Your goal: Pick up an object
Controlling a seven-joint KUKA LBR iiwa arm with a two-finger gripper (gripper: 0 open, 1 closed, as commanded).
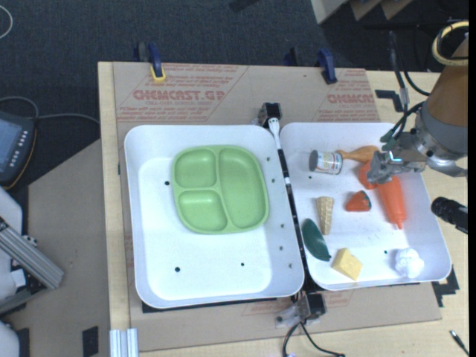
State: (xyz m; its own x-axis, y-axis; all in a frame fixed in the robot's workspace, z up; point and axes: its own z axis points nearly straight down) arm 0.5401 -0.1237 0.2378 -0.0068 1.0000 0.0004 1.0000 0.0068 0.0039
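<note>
Near edge of right bin [439, 270]: cheese wedge [346, 263], white ball [407, 262], green leaf [314, 239] by divider. Mid bin: cone [325, 212], strawberry [358, 201]. Carrot [393, 198] lies lengthwise right of strawberry, its upper end directly under gripper [382, 165], apparently touching. Gripper opening: cannot tell, housing hides it; carrot top hidden too. Jar [326, 161] left of gripper, tan piece [360, 154] between them, partly covered. Left bin [141, 199] holds green plate [221, 188].

Red "CHEMCAST G P" print on brown backing sheet [186, 91], repeated (partly hidden) at right
</note>
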